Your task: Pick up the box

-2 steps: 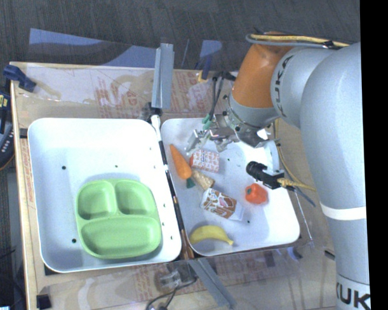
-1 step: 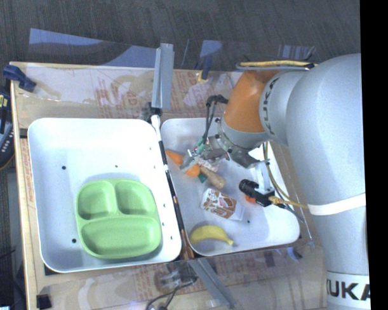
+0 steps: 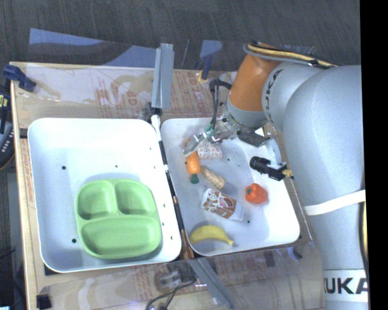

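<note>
A small white, brown and red box (image 3: pixel 219 203) lies flat in the middle of the right bin (image 3: pixel 279 227). My gripper (image 3: pixel 205 142) is low over the far left part of that bin, well behind the box. Right under the gripper lies a pale pink and white packet (image 3: pixel 210 152); whether the gripper touches it cannot be seen.
Around the box lie an orange carrot (image 3: pixel 192 164), a tan oblong piece (image 3: pixel 213 178), a red tomato-like fruit (image 3: pixel 256 193) and a banana (image 3: pixel 211 234) near the front wall. The left bin (image 3: pixel 47 143) holds a green divided plate (image 3: pixel 119 218). The arm covers the right bin's far right side.
</note>
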Robot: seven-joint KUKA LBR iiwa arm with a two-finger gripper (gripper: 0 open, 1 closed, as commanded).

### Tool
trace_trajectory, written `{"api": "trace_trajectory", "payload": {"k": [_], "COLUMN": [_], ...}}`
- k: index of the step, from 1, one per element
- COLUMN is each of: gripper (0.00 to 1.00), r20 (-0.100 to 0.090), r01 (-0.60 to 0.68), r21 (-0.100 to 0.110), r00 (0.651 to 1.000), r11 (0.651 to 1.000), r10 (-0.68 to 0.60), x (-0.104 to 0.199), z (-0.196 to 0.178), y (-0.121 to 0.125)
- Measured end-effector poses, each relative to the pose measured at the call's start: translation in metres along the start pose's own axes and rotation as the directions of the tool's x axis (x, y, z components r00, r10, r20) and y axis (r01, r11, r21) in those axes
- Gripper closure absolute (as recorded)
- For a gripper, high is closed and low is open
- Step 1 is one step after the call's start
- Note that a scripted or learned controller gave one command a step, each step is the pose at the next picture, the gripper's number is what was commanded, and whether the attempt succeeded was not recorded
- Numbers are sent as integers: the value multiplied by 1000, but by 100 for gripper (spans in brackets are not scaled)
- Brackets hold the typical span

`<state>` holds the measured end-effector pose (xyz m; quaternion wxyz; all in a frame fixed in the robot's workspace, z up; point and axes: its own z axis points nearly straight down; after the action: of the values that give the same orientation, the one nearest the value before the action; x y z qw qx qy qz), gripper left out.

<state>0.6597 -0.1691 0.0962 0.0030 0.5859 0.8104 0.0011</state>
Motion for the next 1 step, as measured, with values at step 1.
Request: {"api": "trace_trajectory", "payload": {"k": [1], "gripper": [100], "r20": [0], "r01": [4], "r21": [-3], "r00": [1000], "r11": [1000], "r10": [-4], "x": [1], "z": [-12], "y": [2]}}
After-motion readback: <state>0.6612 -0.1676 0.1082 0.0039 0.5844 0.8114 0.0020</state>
